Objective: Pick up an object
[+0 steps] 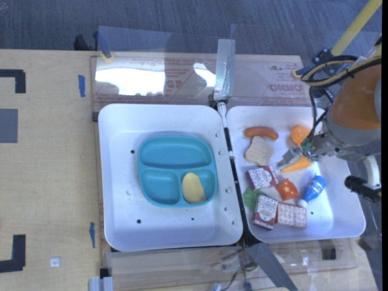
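While hard to judge whether parted, the jaws low over the carrot, beside the bread slice.

Left bin: open floor on all sides of the blue tray; the yellow piece occupies its lower right compartment. Right bin: crowded. Sausage, bread slice, cartons and blue bottle lie close together, some touching. Bare floor remains along the lower right corner. The arm overhangs the right edge.
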Action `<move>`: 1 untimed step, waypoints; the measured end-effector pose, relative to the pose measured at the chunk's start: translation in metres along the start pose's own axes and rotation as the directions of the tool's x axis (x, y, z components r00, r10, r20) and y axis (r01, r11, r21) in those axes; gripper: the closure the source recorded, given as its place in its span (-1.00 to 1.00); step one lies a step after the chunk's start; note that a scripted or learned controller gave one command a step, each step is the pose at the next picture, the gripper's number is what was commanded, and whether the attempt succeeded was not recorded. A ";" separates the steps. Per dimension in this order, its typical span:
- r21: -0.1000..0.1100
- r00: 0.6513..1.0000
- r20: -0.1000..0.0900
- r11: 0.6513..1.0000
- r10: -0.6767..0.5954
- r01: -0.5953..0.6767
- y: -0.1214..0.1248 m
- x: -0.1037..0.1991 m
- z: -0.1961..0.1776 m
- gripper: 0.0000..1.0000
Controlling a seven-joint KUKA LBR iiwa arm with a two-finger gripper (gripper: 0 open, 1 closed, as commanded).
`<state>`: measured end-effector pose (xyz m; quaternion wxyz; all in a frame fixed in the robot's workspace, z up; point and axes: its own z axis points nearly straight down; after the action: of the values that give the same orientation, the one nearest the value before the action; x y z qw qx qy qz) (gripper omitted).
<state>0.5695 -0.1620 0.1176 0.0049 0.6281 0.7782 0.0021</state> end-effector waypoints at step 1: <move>-0.008 1.000 0.006 1.000 0.000 0.000 0.003 -0.001 -0.013 1.00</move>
<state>0.5723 -0.1628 0.1302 0.0099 0.6279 0.7782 0.0034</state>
